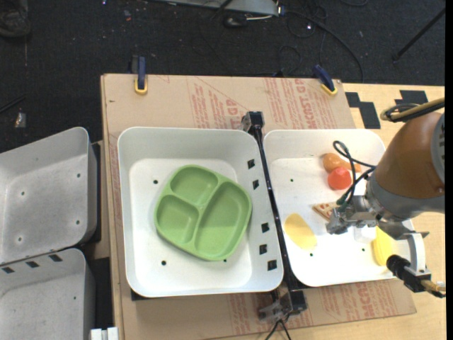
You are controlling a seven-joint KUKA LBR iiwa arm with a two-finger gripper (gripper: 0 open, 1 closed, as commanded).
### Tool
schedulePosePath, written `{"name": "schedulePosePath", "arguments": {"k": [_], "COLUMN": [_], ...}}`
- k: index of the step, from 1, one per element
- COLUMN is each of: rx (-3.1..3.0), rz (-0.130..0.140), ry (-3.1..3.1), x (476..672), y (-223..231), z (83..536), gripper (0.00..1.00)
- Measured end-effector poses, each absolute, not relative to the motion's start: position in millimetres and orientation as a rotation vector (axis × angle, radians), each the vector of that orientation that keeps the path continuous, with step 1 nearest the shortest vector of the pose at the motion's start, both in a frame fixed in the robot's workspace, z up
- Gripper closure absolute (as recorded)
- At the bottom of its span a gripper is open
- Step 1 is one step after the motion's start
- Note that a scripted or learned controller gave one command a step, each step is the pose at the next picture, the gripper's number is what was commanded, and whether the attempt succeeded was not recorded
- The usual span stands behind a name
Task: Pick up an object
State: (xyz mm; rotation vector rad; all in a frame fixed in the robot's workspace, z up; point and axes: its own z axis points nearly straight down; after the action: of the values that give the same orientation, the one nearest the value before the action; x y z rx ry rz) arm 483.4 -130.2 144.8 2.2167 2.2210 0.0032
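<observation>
Gripper (338, 222): you cannot tell its state. Note the small tan piece (323, 210) touching its left; the yellow object (300, 231) lies lower left.

red print on board (233, 108), upside down, unreadable

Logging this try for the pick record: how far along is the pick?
Done: the gripper is down in the right bin, beside a small brown piece. In hand: nothing visibly lifted. Left: the grasp and lift; the yellow piece, red ball and orange piece lie on the bin floor.
</observation>
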Motion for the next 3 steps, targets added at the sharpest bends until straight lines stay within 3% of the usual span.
{"name": "schedulePosePath", "arguments": {"k": [2, 3], "rx": [2.213, 2.213], "rz": [0.005, 0.003], "ry": [2.221, 2.230], "x": [483.6, 498.0], "y": [-137.6, -82.6], "z": [258.2, 258.0], "gripper": [1.00, 1.00]}}
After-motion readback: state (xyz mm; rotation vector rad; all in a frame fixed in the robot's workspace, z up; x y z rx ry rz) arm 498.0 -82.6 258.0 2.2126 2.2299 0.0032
